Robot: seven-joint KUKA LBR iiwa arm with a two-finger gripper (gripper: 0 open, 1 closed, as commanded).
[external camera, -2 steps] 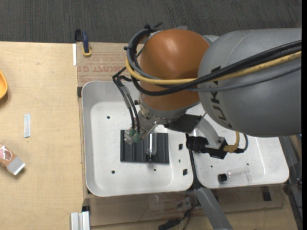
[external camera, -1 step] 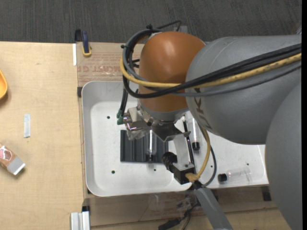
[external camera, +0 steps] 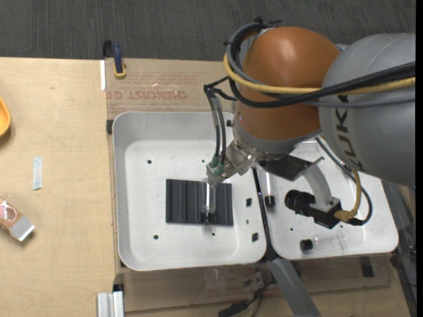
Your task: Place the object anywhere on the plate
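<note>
At the far left edge of the wooden counter (external camera: 59,111) sits part of an orange thing (external camera: 2,119), with a short pale strip (external camera: 37,174) below and just to its right, and a brown-and-white wrapped packet (external camera: 14,220) lower still, near the edge. Further right, a blue clamp (external camera: 117,59) stands at the back corner of a sheet of cardboard (external camera: 158,88) that lies under the bins. The left bin (external camera: 123,177) holds a black ribbed plate (external camera: 185,203), lying flat a little below its middle. The gripper (external camera: 207,215) reaches down onto the right half of this plate, its fingers (external camera: 208,203) drawn together into one narrow bar with the tip at the plate's surface; whether anything is pinched between them is too small to tell. Above it the grey arm (external camera: 370,91) with its orange band covers the back of both bins. In the right bin (external camera: 380,240), near the front wall and well apart from the plate, lie a small dark piece (external camera: 306,245) and, just beside it, a clear piece (external camera: 329,242).
</note>
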